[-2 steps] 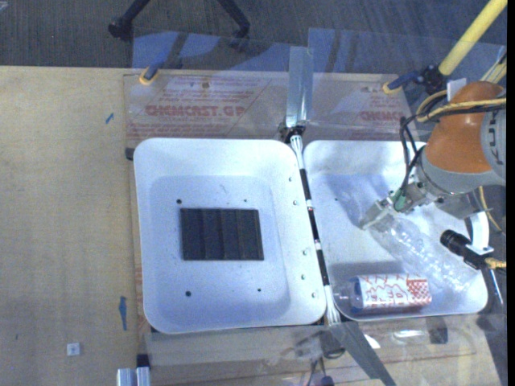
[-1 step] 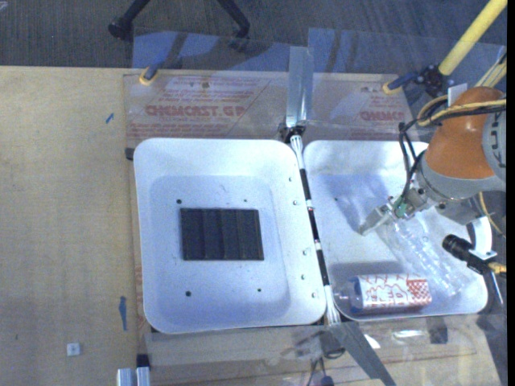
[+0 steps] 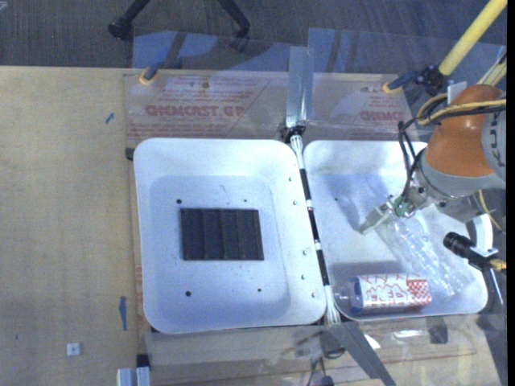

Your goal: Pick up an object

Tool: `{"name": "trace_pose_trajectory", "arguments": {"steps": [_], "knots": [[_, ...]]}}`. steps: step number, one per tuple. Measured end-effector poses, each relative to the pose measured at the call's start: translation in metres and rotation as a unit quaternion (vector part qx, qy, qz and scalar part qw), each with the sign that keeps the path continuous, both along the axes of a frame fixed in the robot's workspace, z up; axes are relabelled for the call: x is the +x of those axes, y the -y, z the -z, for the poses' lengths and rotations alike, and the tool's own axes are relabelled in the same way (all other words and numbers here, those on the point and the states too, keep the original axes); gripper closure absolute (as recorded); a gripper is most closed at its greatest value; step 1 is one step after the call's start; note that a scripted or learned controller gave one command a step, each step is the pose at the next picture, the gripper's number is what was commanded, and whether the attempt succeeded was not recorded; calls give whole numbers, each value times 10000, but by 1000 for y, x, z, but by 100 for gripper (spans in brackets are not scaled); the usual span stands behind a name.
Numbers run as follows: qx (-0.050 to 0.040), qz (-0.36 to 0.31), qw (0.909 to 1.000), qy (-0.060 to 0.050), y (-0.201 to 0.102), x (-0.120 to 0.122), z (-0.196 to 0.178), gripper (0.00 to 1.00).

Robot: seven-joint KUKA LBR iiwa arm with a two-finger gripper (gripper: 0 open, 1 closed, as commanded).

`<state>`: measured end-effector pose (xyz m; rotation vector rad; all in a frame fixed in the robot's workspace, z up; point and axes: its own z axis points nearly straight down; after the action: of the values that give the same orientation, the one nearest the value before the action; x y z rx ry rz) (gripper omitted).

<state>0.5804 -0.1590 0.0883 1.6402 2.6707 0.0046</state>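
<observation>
A can with a red-and-white label [image 3: 392, 291] is seen lying on its side along the near edge of the right bin [image 3: 330, 175]. Just behind it, a clear plastic bottle [image 3: 425, 252] is laid slantwise, its cap end toward the bin's middle. The gripper [image 3: 378, 218] is positioned low over the bottle's neck; whether anything is clasped cannot be told. The orange-banded arm [image 3: 463, 139] is reached in from the right. In the left bin [image 3: 161, 183], a dark ribbed rectangular block [image 3: 221, 234] is set flat at the centre.
</observation>
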Motion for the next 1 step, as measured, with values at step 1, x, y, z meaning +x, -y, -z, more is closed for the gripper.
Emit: {"name": "trace_pose_trajectory", "arguments": {"steps": [1], "knots": [[-5, -636, 9980, -11, -22, 44, -50, 0]]}}
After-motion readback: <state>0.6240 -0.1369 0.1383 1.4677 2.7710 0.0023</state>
